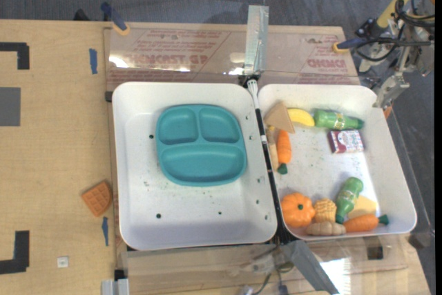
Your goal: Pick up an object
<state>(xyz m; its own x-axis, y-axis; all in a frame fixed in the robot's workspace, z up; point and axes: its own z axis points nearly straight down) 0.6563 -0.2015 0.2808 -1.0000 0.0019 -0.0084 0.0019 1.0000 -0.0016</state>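
- The right bin (397, 155), shallow, white and smooth-walled, holds all the loose toy food, any piece of which could be picked.
- Along its far side lie a tan wedge (276, 116), a glossy yellow banana (300, 118) and a green bottle (337, 120) on its side, the three in a row.
- Just below the wedge, an orange carrot (283, 147) lies against the bin's left wall.
- A small maroon packet (345, 141), flat and rectangular with a pale label, rests near the bottle.
- In the near corner a ribbed orange pumpkin (298, 210), a knobbly yellow-brown piece (324, 208), a second green bottle (349, 195) and another carrot with a green tip (363, 222) are bunched together, touching.
- The left bin (131, 204) carries a teal divided plate (201, 144), matte plastic with three compartments.
- A waffle-textured orange square (97, 197) sits on the brown board left of the bins.
- The gripper (390, 90) hangs at the right bin's far right corner, above the rim and apart from every toy; whether its pincer is released or clenched cannot be told.
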